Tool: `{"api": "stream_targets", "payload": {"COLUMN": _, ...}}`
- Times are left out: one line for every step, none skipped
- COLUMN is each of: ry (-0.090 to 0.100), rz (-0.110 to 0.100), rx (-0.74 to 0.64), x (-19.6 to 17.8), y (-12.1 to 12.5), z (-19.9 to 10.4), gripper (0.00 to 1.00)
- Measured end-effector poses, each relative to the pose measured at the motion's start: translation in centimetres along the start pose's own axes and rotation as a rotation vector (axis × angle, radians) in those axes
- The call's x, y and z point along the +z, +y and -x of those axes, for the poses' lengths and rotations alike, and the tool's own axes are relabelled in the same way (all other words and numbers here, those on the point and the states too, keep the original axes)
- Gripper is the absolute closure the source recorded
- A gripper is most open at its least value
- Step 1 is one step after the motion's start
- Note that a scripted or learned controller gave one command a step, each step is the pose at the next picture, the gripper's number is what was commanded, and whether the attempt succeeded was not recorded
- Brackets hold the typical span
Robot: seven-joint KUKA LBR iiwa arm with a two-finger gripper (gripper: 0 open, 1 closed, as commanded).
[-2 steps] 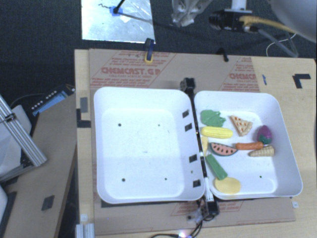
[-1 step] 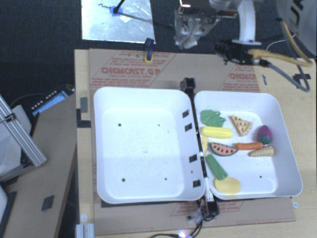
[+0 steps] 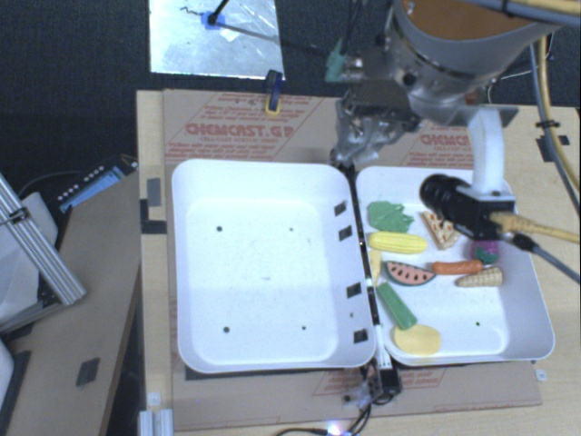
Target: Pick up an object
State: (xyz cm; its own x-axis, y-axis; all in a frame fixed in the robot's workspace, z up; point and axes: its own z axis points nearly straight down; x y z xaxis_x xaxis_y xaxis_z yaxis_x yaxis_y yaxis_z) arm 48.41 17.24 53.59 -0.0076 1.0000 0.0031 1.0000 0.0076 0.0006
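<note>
- The gripper [image 3: 352,155] hangs over the far rim where the two bins meet. It is above the bins, not inside one.
- It cannot be told whether the gripper is open or closed; its tip is dark and blurred. No object is seen in it.
- The objects to pick all lie in the right bin [image 3: 513,327], mostly in its left and middle part.
- The green leafy piece [image 3: 389,214] lies farthest, near the left wall of this bin.
- Just near of it is the yellow corn cob [image 3: 398,242]. Its long axis runs left to right, almost level.
- The pizza slice [image 3: 442,231] lies right of the corn cob, with its narrow end towards the near side.
- The watermelon slice [image 3: 408,272] lies near of the corn cob, long axis left to right, the curved rind on the near side.
- The orange carrot [image 3: 457,267] is just right of the watermelon slice and also lies left to right.
- The ice-cream cone [image 3: 479,279] lies just near of the carrot, along the same direction.
- The green cucumber [image 3: 396,305] lies slanted, from far-left to near-right.
- The yellow round piece [image 3: 417,339] touches the near end of the cucumber, close to the near rim.
- The left bin [image 3: 263,275] stands beside the right bin, touching it.
</note>
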Motion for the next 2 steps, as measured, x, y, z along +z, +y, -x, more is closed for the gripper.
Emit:
{"api": "stream_targets", "payload": {"ry": -0.003, "rz": 0.004, "rx": 0.009, "x": 0.1, "y": 7.3, "z": 2.7, "gripper": 1.0}}
{"api": "stream_targets", "payload": {"ry": -0.003, "rz": 0.006, "rx": 0.007, "x": 0.0, "y": 13.5, "z": 2.4, "gripper": 1.0}}
